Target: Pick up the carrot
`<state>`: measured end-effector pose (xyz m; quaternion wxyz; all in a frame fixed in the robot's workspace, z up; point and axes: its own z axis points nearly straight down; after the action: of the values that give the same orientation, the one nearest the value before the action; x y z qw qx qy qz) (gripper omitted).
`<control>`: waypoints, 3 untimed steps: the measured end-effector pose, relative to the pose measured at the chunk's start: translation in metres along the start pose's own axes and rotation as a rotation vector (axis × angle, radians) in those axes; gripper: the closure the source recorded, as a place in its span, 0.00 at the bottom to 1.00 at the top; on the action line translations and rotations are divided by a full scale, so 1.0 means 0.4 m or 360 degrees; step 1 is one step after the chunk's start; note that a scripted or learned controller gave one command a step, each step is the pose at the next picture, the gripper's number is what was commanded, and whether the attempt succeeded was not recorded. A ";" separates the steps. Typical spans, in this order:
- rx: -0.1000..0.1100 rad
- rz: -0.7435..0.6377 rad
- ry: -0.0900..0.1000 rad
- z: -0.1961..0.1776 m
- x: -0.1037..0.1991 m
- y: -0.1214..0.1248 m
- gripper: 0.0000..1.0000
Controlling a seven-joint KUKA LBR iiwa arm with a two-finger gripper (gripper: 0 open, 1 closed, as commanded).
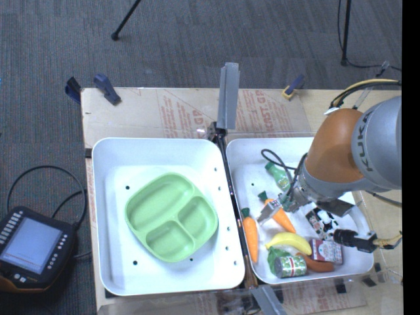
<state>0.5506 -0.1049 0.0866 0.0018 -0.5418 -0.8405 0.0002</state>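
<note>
The gripper (274,210) sits low in the right bin (244,151), near the middle of its floor, and its 2 fingers close around the upper end of a carrot (282,219), so it is grasping that carrot. The carrot slants from the fingertips down toward the bin's front edge, its orange body showing just past the gripper. Behind the gripper, the arm (351,153) with its orange band fills the right side of the bin and reaches in across the right edge.

A second carrot (251,237) lies apart from the first, along the bin's left wall near the front-left corner, green top pointing toward the back. Just in front of the held carrot is a banana (291,241), and in front of that, by the front edge, a green can (287,265). A red packet (326,251) rests toward the front-right corner. A green bottle (277,174) lies toward the back of the bin, beside a black cable loop (269,155).

The left bin (105,176) carries a light green divided tray (172,216) with 3 compartments, set at a tilt near the centre of its floor. On the carpet past the bench's left edge sits a handheld control pendant (33,248).
</note>
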 end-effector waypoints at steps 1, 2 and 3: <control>0.0001 0.0015 0.0004 -0.023 -0.005 -0.004 1.00; 0.0000 0.0209 -0.0001 0.000 -0.043 0.103 1.00; -0.0002 -0.0037 -0.0003 -0.030 -0.026 0.135 1.00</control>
<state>0.6042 -0.0921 0.0985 0.0008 -0.5321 -0.8467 0.0002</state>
